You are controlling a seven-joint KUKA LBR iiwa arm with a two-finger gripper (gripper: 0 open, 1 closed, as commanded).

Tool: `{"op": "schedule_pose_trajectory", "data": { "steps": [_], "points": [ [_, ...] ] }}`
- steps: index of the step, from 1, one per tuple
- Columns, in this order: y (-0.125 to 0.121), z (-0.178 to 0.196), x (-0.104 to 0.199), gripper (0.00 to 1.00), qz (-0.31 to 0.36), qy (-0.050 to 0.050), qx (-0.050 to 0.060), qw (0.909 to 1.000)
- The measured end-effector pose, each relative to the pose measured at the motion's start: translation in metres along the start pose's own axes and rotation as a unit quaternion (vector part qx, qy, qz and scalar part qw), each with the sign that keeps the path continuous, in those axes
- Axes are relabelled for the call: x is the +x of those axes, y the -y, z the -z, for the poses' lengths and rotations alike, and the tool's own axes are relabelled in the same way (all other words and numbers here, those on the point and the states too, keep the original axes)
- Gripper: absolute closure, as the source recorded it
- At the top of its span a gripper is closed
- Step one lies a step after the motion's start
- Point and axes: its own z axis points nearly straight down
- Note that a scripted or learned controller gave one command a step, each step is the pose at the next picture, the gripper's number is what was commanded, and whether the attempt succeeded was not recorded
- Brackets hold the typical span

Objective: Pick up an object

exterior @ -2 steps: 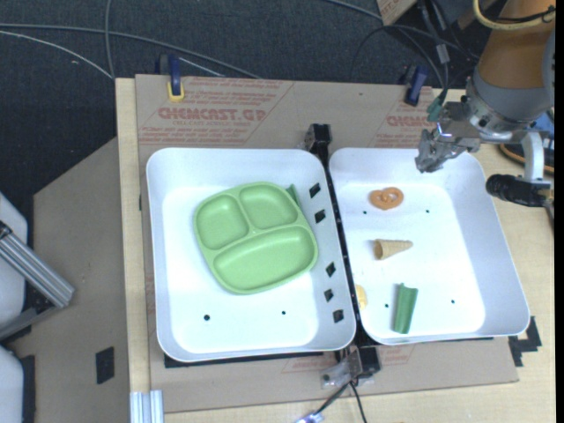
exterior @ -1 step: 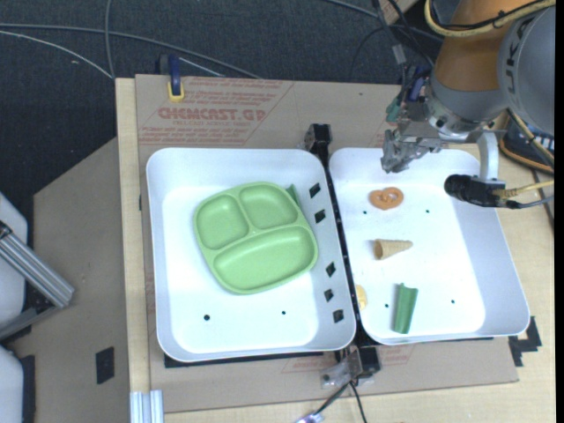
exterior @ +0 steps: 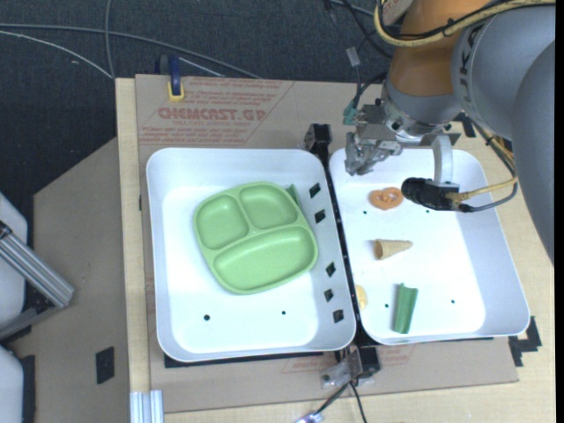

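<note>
— Right bin (exterior: 502, 263), front to back?
— Green stick (exterior: 404, 307), cone (exterior: 392, 248), orange piece (exterior: 385, 199).
— Gripper (exterior: 363, 160)?
— Above the bin's far left corner, nothing between its fingers; their spacing unclear.
— Left bin (exterior: 176, 263)?
— Green tray (exterior: 256, 236).
</note>
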Motion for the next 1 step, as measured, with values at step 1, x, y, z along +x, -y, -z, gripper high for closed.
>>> {"op": "schedule_pose_trajectory", "data": {
  "steps": [1],
  "points": [
    [-0.0052,0.0121,0.0548,1.00,0.000,0.000,-0.003,1.0000]
  ]
}}
